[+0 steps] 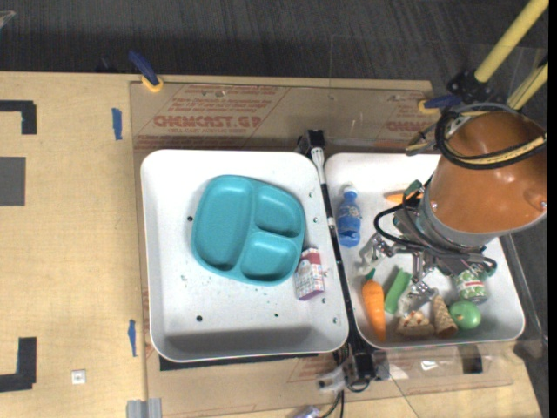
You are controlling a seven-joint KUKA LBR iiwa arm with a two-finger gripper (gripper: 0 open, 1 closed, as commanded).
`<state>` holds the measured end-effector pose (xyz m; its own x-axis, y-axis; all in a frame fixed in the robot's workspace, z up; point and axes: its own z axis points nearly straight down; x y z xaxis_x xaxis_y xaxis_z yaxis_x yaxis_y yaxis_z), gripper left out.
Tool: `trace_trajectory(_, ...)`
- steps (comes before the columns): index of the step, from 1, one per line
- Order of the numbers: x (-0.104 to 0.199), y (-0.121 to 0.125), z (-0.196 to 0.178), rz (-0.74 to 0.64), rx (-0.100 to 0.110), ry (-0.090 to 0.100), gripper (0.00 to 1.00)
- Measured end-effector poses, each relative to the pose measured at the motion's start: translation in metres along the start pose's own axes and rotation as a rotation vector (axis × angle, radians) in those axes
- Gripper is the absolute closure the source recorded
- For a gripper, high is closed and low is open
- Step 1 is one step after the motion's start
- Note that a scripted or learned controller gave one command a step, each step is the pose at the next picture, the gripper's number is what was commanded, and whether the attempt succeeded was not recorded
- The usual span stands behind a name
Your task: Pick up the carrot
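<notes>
The carrot [373,307] is orange and lies lengthwise near the front left of the right bin [513,320], close to the wall between the bins. My gripper [409,264] hangs below the orange band of the arm, over the middle of the right bin. It sits just up and to the right of the carrot's top end. Nothing can be made out held in it. The arm hides much of the bin's back right.
A green stick-shaped item [396,290] lies right beside the carrot. A blue bottle [349,216], a green ball [466,315], a small can [471,283] and brown food pieces [426,319] share the right bin. The left bin [165,259] holds a teal divided plate [247,227] and a small packet [309,277].
</notes>
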<state>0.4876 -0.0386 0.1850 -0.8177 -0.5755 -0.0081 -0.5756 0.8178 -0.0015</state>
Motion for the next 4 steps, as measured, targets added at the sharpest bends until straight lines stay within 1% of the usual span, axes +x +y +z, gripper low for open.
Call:
trace_trajectory(1,0.026,-0.048,0.045,-0.226,-0.003,0.006,0.00)
trace_trajectory(2,0.030,-0.053,0.090,-0.257,0.011,0.001,0.00)
trace_trajectory(3,0.037,-0.059,0.090,-0.141,0.010,-0.012,0.00)
trace_trajectory(4,0.037,-0.062,0.090,-0.168,0.004,-0.012,0.00)
